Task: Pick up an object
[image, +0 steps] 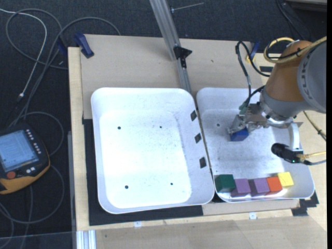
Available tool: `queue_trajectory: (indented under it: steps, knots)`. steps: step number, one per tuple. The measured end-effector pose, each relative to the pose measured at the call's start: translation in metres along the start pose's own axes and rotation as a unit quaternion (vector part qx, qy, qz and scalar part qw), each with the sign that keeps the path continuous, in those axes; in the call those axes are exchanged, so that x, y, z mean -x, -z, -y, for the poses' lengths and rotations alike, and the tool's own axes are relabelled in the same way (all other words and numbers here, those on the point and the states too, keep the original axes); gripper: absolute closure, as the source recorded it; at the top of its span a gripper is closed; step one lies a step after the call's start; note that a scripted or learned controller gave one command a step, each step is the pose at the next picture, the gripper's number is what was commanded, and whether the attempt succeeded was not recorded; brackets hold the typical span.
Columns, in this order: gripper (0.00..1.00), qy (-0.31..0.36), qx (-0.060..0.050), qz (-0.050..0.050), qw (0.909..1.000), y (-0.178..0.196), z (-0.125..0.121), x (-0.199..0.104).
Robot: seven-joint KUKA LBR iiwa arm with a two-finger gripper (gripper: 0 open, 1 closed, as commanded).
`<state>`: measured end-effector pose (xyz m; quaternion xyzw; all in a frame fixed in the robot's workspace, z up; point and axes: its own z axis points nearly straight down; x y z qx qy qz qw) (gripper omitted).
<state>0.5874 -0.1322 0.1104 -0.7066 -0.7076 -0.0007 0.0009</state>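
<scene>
A small blue block (239, 135) lies on the floor of the right bin (259, 162), near its middle left. My gripper (240, 126) is low over the bin floor, right at the blue block, with its tip touching or just above the block's top. The gripper body hides part of the block. Along the bin's front wall sits a row of blocks: green (224, 182), two purple (243, 186), orange (274, 183) and yellow (286, 179).
The left bin (140, 149) lies beside the right one, with black clips on the shared rim. A metal pole (165, 22) rises behind the bins. Cables hang near the arm's wrist at the right, and a teach pendant (18, 154) lies off the bench.
</scene>
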Motion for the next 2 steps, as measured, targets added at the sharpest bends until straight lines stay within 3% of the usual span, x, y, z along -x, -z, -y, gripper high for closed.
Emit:
queue_trajectory:
  steps: [1, 2]
  knots:
    - [1.0, 0.003, 0.004, 0.0, 1.0, 0.094, 0.029, -0.067]
    - [1.0, 0.004, -0.002, -0.001, 1.0, 0.088, 0.034, -0.151]
